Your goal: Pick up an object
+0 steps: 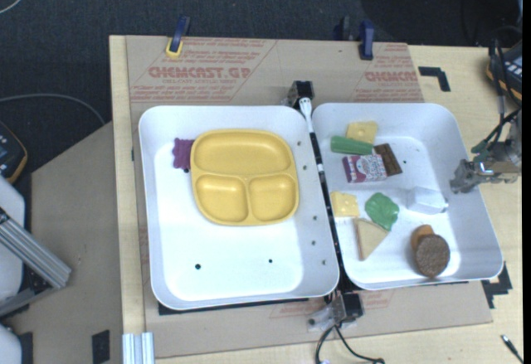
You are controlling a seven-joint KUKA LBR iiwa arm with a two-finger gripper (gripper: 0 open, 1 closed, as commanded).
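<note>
The right bin (465, 138) holds several small items: a pale yellow block (361, 132), a green bar (351, 145), a brown and white packet (371, 165), a second yellow block (345, 204), a green lump (382, 210), a yellow wedge (368, 236), a brown round disc (431, 253) and a faint clear piece (427, 201). My gripper (474, 173) shows as a small grey metal shape at this bin's right rim, right of the clear piece. It is apart from all the items and nothing shows in it.
The left bin (166, 238) holds a yellow divided plate (245, 176) with a purple piece (182, 153) at its left edge. Clamps (176, 39) sit at the board's far edge. Cables hang at the far right.
</note>
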